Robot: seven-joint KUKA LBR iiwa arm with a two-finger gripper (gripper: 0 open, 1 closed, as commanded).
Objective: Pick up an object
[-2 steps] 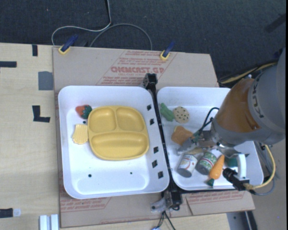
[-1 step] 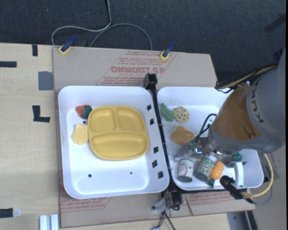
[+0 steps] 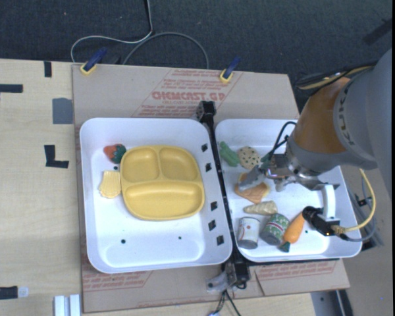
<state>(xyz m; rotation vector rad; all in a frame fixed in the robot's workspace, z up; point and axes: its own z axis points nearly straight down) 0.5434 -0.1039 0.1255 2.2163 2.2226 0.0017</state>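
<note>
the flat orange wedge-shaped toy (image 3: 253, 192) sits just below the gripper (image 3: 268, 174) (its opening i cannot tell), so descend squarely, avoiding the round speckled cookie (image 3: 249, 156).

Yellow divided plate (image 3: 162, 183), speckled cookie (image 3: 249, 156)

The arm (image 3: 372, 120) is thick and rounded — smooth grey casing with a broad orange band (image 3: 319, 120) above the wrist. Below the band sits a grey collar, then a metallic hand (image 3: 263, 173). Thin black cables loop beside the wrist.
</note>
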